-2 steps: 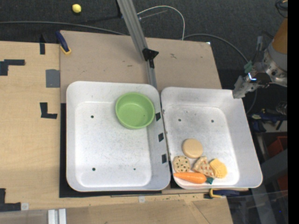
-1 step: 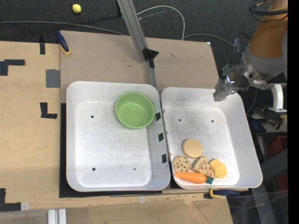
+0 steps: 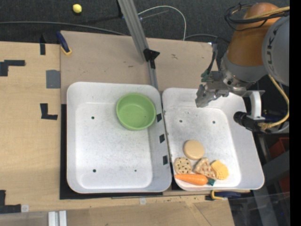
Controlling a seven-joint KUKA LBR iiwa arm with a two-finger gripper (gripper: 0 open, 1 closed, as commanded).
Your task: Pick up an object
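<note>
A green bowl [image 3: 136, 110] stands upright in the left bin [image 3: 80, 140], near its back right corner. In the right bin [image 3: 244, 140] several toy foods lie clustered at the front: a tan round biscuit [image 3: 194, 149], a dotted cookie [image 3: 182, 165], a pizza slice [image 3: 203, 166], a yellow piece [image 3: 219, 169] and an orange carrot [image 3: 191, 179]. My gripper [image 3: 205, 98] hangs over the back edge of the right bin, well behind the foods, with nothing seen between its fingers.
A slanted grey metal pole [image 3: 136, 27] crosses the bench behind the bins. A small yellow ball [image 3: 77, 8] lies on the dark floor at the far left. Black cables [image 3: 164, 13] loop behind the bench.
</note>
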